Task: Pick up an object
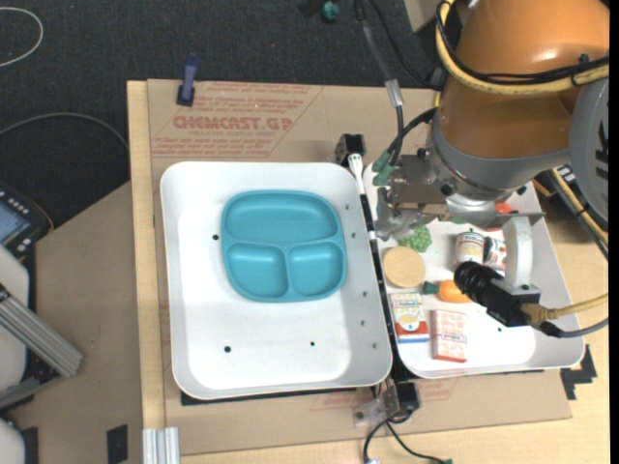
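My gripper (390, 222) hangs low over the far left corner of the right bin (551, 351), under the big orange and grey wrist. Just right of it lies a small green leafy thing (420, 238). A tan round disc (403, 268) lies directly in front of the gripper. Further right stands a small can (471, 248), partly hidden by the wrist. An orange piece (451, 291) lies near the bin's middle. Two flat cartons, one white with red (411, 318) and one red and white (451, 334), lie at the near side.
The left bin (193, 288) holds a teal divided plate (283, 244). A ridge with black clips separates the two bins. Both bins rest on a cardboard sheet (242, 114). The arm's bulk covers the far right of the right bin.
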`<action>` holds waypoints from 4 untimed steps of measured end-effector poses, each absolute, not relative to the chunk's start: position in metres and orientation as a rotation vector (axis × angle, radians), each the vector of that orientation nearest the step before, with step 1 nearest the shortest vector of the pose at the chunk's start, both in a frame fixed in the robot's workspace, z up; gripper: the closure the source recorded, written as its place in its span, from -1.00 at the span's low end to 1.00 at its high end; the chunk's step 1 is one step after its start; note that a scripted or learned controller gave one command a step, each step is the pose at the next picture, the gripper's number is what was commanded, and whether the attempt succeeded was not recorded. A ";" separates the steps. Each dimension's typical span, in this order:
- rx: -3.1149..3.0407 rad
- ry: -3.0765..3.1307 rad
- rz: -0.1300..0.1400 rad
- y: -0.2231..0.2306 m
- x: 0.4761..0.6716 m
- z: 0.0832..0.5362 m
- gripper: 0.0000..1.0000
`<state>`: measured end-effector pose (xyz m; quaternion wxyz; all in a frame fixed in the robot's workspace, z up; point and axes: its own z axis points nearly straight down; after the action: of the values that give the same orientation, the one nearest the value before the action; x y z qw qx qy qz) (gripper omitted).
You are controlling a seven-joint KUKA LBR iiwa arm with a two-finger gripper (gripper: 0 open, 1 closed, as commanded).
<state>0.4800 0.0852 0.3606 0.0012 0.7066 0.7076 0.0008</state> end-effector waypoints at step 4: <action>2.237 2.210 -0.012 0.023 0.479 0.349 1.00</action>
<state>0.4785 0.0232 0.3491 -0.0016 0.7113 0.7028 -0.0039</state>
